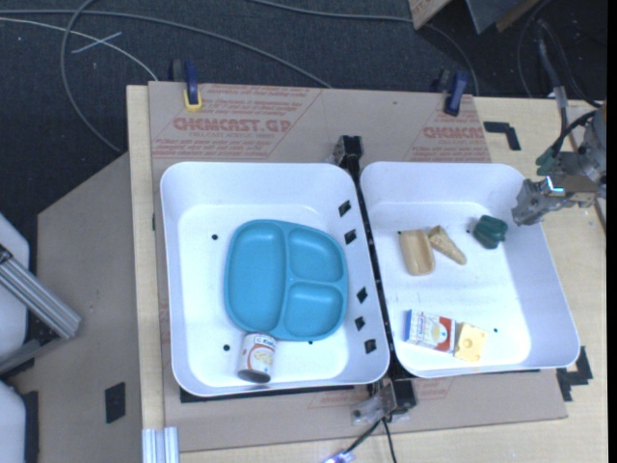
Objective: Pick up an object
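White plastic: two shallow bins side by side on the bench, the left bin [183,258] and the right bin [540,297], split by a black divider strip [359,249].
Landmark: the divider strip; everything below is placed from it.
Left of the strip: a blue sectioned plate [284,280] lies flat in the middle of the left bin, just beside the strip.
Below the plate: a small can [256,357] with a pale label, lying on its side, touching or almost touching the plate's near rim.
Just right of the strip: two tan pieces, perhaps bread or wood, a broad one [415,252] and a wedge [447,245], close together in the right bin.
Near edge, right of the strip: a small carton [429,330] with a yellow block [469,343] against its right side.
Far from the strip: a dark green object [490,230] near the right bin's far right corner.
Gripper [529,207]: at the right bin's far right wall, just beside the green object and apart from it.
Claw state: too small and blurred, I cannot tell; nothing visibly caught in it.
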Motion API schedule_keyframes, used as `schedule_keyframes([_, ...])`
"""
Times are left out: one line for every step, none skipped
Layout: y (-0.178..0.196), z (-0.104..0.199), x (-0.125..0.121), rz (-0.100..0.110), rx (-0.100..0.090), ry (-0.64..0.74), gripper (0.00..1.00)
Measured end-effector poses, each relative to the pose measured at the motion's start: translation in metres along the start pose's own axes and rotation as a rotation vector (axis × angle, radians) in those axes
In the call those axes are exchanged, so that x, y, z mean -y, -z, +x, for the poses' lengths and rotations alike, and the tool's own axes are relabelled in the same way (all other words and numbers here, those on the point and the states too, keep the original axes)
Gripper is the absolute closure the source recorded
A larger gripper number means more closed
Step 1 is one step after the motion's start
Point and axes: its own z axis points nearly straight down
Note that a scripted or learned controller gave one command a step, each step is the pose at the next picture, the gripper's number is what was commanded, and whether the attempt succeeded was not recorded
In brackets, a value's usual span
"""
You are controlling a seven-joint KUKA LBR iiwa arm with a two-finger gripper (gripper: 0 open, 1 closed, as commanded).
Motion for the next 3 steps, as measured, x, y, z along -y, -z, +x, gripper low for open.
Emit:
schedule_keyframes([-0.006, 0.050, 0.000, 0.009, -0.004, 0.003, 1.00])
schedule_keyframes([-0.025, 0.101, -0.004, 0.010, -0.004, 0.002, 1.00])
schedule_keyframes([-0.038, 0.162, -0.016, 0.010, -0.004, 0.004, 1.00])
